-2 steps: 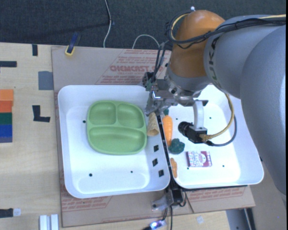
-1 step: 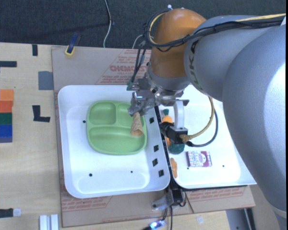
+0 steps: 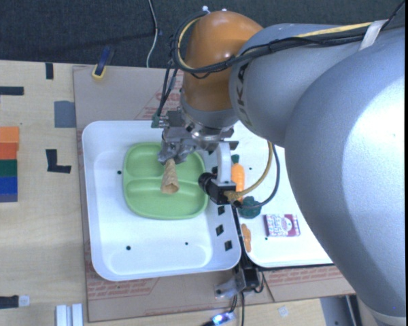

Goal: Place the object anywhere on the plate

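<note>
A green divided plate (image 3: 146,182) lies in the left white bin (image 3: 102,202). My gripper (image 3: 171,156) hangs over the plate's right half, below the orange wrist band. A small tan, cone-like object (image 3: 170,178) stands upright with its top between the fingertips, and the gripper is shut on it. The object's lower end is at or just above the plate's surface near the middle divider. Whether it touches the plate I cannot tell.
The right bin (image 3: 292,253) holds an orange carrot-like piece (image 3: 238,176), a small orange piece (image 3: 246,235) and a maroon packet (image 3: 281,225). The arm's bulk covers most of that bin. Coloured blocks (image 3: 3,165) sit at the bench's left edge.
</note>
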